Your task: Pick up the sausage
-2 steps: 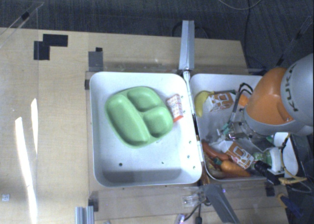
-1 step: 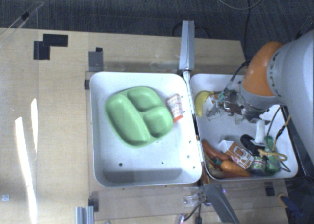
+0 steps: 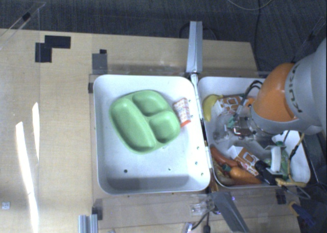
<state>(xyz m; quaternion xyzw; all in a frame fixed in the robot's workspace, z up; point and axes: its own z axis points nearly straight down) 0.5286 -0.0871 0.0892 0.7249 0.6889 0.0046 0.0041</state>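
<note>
The sausage (image 3: 223, 157) is a reddish-brown link lying at the front left of the right bin (image 3: 306, 163), slanting toward the front. My gripper (image 3: 236, 126) hangs over the middle of that bin, above and slightly behind the sausage, among clear wrappers. The grey arm with its orange band (image 3: 273, 99) comes in from the right and hides the bin's back right part. Nothing can be made out between the gripper's tips.
An orange carrot-like piece (image 3: 245, 176) lies just in front of the sausage. A yellow item (image 3: 210, 105) and printed packets (image 3: 248, 160) crowd the right bin. The left bin (image 3: 110, 170) holds a green divided plate (image 3: 145, 119) and a small red-and-white packet (image 3: 182, 111).
</note>
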